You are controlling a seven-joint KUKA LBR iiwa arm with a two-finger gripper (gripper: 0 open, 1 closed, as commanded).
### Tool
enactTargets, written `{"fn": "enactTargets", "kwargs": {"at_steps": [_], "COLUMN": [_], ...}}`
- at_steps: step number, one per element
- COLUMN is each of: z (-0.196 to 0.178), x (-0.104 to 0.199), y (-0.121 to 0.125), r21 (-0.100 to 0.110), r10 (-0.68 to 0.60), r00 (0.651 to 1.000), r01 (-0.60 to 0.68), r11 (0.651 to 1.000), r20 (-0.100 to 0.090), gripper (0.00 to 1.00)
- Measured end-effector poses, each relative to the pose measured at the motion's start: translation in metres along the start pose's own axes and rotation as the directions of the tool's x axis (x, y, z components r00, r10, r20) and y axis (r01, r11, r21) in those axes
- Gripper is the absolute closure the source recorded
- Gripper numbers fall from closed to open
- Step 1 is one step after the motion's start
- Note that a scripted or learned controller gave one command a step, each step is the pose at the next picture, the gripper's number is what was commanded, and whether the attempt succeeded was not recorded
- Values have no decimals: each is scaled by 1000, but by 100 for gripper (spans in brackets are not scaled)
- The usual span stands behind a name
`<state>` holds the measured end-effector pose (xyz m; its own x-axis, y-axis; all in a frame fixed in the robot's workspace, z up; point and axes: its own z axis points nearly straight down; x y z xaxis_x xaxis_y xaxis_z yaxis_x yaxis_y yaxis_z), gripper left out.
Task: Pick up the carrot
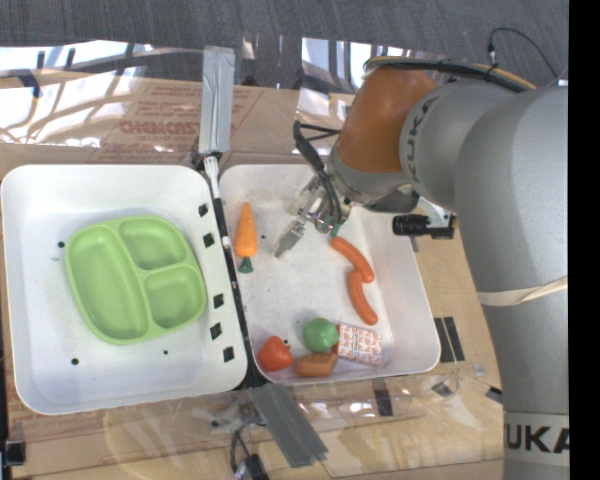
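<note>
The carrot (245, 232) is orange with a small green top and lies along the left wall of the right bin (410, 298), tip pointing away from me. My gripper (298, 230) hangs over the upper middle of that bin, a short way to the right of the carrot and apart from it. Its two thin fingers (286, 240) point down and left with a gap between them, and nothing sits in that gap.
Two orange sausages (352, 256) (363, 298) lie right of the gripper. At the bin's near edge sit a red tomato (274, 353), a green ball (320, 335), a brown piece (316, 365) and a printed packet (360, 344). The left bin (30, 218) holds a green divided plate (135, 278).
</note>
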<state>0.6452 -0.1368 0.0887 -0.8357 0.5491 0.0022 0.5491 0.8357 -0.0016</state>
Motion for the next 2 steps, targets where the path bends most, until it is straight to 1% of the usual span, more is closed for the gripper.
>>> {"fn": "enactTargets", "kwargs": {"at_steps": [1, 2], "z": [-1, 1], "x": [31, 40], "y": [32, 14], "r21": [2, 7], "r10": [-83, 552], "r00": [997, 834], "r01": [83, -552], "r11": [997, 834], "r20": [3, -5], "gripper": [0, 0]}}
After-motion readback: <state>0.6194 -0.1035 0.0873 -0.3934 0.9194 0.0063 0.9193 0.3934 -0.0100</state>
